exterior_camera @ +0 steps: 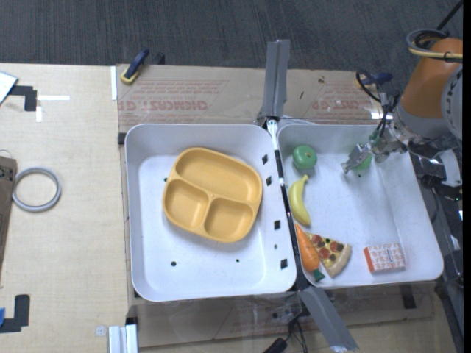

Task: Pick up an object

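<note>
In the right bin (412,197), the gripper (358,160) hangs at the far side, whether open or closed I cannot tell, with the green apple (304,157) just to its left, the banana (298,201), carrot (307,250), pizza slice (333,254) and red-patterned block (385,257) nearer, and the yellow divided plate (212,194) in the left bin (140,219).

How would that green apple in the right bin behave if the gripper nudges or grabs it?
The green apple looks round, so a nudge would probably roll it, perhaps toward the banana just below. Its smooth, curved skin may slip from two fingers. It looks like a toy, so likely light.
</note>
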Controlling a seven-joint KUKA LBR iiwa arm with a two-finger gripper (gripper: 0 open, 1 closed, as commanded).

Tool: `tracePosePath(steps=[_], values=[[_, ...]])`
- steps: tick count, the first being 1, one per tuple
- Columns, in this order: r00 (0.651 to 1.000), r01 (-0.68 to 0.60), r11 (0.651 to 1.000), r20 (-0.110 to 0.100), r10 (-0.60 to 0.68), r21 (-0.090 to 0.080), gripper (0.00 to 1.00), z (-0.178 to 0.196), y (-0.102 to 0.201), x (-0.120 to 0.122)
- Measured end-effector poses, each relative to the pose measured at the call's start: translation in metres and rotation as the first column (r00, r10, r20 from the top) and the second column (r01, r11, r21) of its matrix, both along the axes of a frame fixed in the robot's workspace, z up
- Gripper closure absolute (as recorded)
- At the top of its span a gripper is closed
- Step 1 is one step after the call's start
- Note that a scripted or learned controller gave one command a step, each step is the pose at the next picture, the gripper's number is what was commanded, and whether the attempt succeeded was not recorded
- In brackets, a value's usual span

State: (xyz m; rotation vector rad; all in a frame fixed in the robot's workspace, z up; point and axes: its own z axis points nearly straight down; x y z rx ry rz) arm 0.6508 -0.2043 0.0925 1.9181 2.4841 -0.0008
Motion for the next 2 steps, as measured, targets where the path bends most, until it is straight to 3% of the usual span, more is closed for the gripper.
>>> tracePosePath(steps=[1, 2], values=[[1.0, 0.0, 1.0, 0.004, 0.0, -0.002, 1.0, 0.011, 0.0, 0.001], [0.987, 0.161, 0.987, 0.0, -0.161, 0.001, 1.0, 0.137, 0.056, -0.007]])
